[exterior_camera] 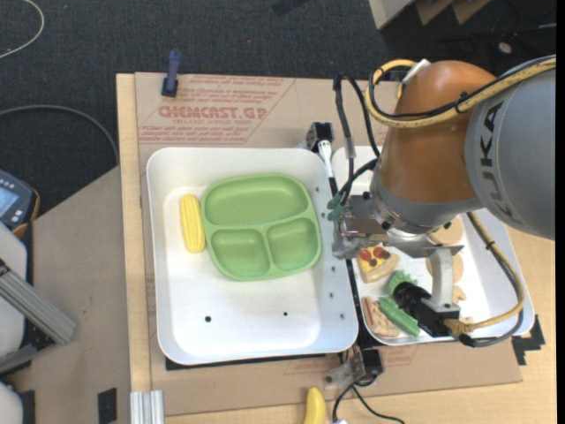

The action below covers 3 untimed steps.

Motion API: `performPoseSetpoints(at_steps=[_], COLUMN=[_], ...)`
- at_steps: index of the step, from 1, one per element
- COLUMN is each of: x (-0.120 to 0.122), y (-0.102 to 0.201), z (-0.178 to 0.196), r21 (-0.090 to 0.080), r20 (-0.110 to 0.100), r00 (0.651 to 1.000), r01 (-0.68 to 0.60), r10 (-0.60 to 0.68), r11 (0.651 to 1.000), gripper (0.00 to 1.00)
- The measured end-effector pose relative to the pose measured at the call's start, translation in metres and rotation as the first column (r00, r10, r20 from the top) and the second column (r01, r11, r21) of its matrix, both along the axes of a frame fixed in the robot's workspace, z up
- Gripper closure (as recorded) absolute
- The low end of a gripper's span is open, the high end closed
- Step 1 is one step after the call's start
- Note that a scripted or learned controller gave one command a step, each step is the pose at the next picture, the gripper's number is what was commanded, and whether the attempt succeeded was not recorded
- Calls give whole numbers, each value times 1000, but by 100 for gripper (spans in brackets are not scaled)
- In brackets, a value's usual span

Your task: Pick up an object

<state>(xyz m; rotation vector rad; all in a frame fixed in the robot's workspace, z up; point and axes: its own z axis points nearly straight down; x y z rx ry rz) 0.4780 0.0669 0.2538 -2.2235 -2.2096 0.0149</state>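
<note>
My gripper (357, 234) hangs low over the left side of the right bin (496, 283), under the big grey and orange wrist that hides most of that bin. Just to its right lies a toy pizza slice (376, 261), close to the gripper. Nearer the front of the same bin are a green toy vegetable (402, 318) and a tan food piece (380, 320) beneath it. The left bin (161, 253) holds a green divided plate (261, 226) and a yellow corn cob (192, 223) at the plate's left side.
Both bins rest on a cardboard sheet (221, 104) with red print and a blue clip (171, 72) at its back edge. A yellow object (315, 405) lies in front of the bins. Cables run along the divider between the bins.
</note>
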Motion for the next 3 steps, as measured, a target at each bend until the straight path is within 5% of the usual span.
performPoseSetpoints(at_steps=[1,2,3], x=[2,1,1], y=[-25,-69,-69], z=[254,223,129], r21=[3,1,1], r20=[30,9,1], r00=[1000,1000,1000], r01=[-7,-3,-4], r10=[7,3,4], r11=[1000,1000,1000], gripper=[100,100,100])
